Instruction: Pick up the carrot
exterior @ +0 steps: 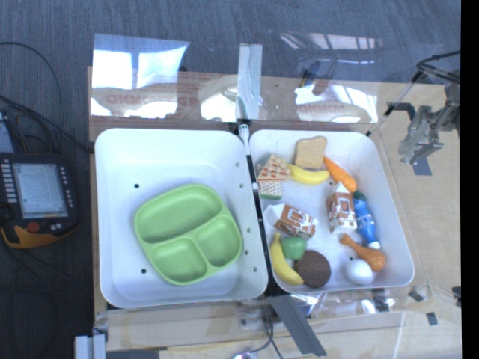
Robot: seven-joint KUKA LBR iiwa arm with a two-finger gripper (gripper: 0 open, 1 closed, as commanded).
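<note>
Carrot (pixel 340 175) not picked yet, lies in right bin (pixel 389 200), far half, nothing grasped.
Near rim: brown ball (pixel 314 268), white egg (pixel 359 271), drumstick (pixel 367 251), long banana (pixel 281 259); further back the blue bottle (pixel 364 219), then carrot just beside the small banana (pixel 309 174) and bread slice (pixel 310 152). Hand (pixel 420 137) hangs well off past the bin's far right corner, can't tell its opening. Whole reach and grasp left.

We see the counter (pixel 430 223) spanning the frame's middle, carrying two white bins side by side: the left bin (pixel 120 163) and the right bin (pixel 389 200), edges touching.
</note>
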